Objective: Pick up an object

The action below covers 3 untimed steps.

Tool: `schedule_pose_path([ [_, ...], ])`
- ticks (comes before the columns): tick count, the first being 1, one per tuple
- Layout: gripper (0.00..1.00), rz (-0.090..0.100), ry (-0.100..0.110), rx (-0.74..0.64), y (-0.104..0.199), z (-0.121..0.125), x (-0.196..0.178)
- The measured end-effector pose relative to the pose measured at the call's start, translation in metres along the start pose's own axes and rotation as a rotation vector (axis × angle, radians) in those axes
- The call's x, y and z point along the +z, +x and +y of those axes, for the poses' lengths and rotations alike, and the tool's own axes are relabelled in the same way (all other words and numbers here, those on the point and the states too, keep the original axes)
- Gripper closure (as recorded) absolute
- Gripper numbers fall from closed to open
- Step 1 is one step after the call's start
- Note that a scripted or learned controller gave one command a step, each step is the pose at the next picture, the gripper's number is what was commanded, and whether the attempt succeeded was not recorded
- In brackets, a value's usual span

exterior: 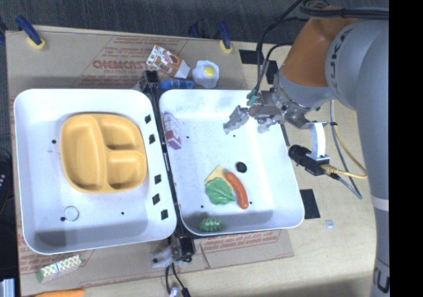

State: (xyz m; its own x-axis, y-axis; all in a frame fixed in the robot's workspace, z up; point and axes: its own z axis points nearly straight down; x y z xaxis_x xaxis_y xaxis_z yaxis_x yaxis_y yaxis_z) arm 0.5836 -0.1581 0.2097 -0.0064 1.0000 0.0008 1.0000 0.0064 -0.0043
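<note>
1. Nearest the camera, on the tabletop [317, 249] in front of the bins, lies a small wrapped packet [59, 267] at the lower left.
2. In the right bin [281, 210], a small dark green piece [211, 224] sits against the near wall.
3. Just behind it is a cluster: a green leafy toy [220, 191], a yellow wedge [216, 174] tucked behind it, and an orange sausage-shaped toy [236, 189] touching the leaf's right side. The sausage's long axis runs on a slant, its far end pointing up-left toward the wedge and its near end down-right toward the bin's front corner (it lies flat on the bin floor).
4. A small black disc [240, 168] rests just beyond the sausage.
5. In the left bin [33, 210], a yellow divided tray [104, 151] sits in the middle.
6. Against the right bin's left wall lies a flat purple-and-white wrapper [171, 129].
7. Farther back, the gripper [250, 121] hangs over the right bin's far right part, well apart from the sausage; its jaws stand apart with nothing between them.
8. Beyond the bins sit a patterned carton [162, 59], a blue item [176, 84] and a white-and-yellow object [206, 73].
</note>
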Motion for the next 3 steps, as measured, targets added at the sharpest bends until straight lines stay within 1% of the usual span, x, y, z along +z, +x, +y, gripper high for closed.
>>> schedule_pose_path([
  [1, 0.0, 0.0, -0.001, 0.117, -0.025, -0.061, 0.118],
  [2, 0.0, 0.001, 0.0, -0.396, 0.012, -0.071, 0.119],
  [3, 1.0, 0.001, 0.0, -0.4, 0.012, -0.07, 0.108],
])
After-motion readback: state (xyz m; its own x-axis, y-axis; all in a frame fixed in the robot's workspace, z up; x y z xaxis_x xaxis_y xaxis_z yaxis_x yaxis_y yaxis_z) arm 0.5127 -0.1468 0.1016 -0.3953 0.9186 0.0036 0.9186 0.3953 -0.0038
